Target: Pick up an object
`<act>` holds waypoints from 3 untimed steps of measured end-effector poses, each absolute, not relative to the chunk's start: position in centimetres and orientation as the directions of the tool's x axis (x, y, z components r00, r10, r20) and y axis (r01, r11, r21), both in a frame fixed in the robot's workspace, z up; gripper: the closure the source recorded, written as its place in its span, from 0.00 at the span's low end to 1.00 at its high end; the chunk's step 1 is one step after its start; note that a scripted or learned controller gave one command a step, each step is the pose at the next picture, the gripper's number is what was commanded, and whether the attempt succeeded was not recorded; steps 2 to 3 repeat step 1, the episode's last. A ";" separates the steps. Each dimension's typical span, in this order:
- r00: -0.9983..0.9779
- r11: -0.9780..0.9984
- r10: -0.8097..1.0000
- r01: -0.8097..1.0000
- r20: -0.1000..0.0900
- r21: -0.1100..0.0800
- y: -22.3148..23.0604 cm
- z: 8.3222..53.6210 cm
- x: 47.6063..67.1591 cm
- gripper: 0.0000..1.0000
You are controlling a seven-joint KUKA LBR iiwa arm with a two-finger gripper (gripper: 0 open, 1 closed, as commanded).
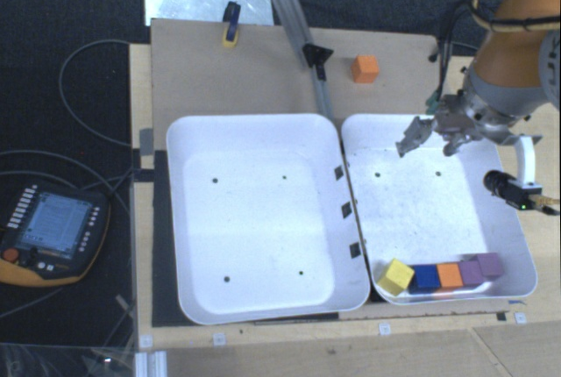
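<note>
Orange-banded grey arm, black cables looped above, metal-grey tool.

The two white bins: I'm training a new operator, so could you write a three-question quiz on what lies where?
1. True or false: the small orange cube on the brown bench board lies inside a shallow white plastic bin.
2. How many small cubes line the near wall of the right bin?
A) two B) four C) five
3. Fill in: the two-finger gripper is over the ___ bin.

Key: 1 false. 2 C: yellow cube, blue cube, orange cube, two purple cubes. 3 right.
</note>
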State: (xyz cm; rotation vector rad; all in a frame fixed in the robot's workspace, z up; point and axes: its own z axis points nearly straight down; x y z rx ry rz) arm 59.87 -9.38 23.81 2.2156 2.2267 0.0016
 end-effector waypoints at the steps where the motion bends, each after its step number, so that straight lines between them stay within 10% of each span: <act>1: 0.002 -0.002 1.000 1.000 -0.001 0.001 -12.0 26.0 52.1 0.00; 3: 0.002 -0.002 1.000 1.000 -0.001 0.001 -12.0 26.0 52.1 0.00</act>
